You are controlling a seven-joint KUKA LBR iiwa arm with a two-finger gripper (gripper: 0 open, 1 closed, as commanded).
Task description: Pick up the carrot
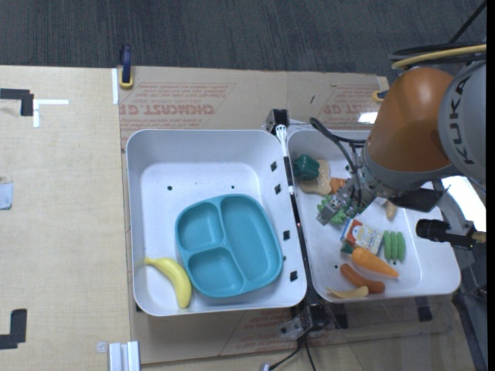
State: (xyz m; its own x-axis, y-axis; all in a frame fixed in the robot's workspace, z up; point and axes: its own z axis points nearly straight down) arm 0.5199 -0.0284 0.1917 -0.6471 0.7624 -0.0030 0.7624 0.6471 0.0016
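Observation:
The carrot (376, 263), orange with a small green top, lies in the right bin (438, 278) near its front, pointing right. My gripper (336, 209) hangs over the middle of that bin, up and to the left of the carrot and apart from it. The arm's orange band (410, 122) and grey wrist hide the bin's back right part.
Around the carrot lie a red sausage (362, 278), a green pea pod (394, 245), a small printed carton (365, 236) and a pale yellow slice (348, 292). A dark green item (306, 165) sits at the back. The left bin (155, 168) holds a blue divided plate (228, 244) and a banana (175, 278).

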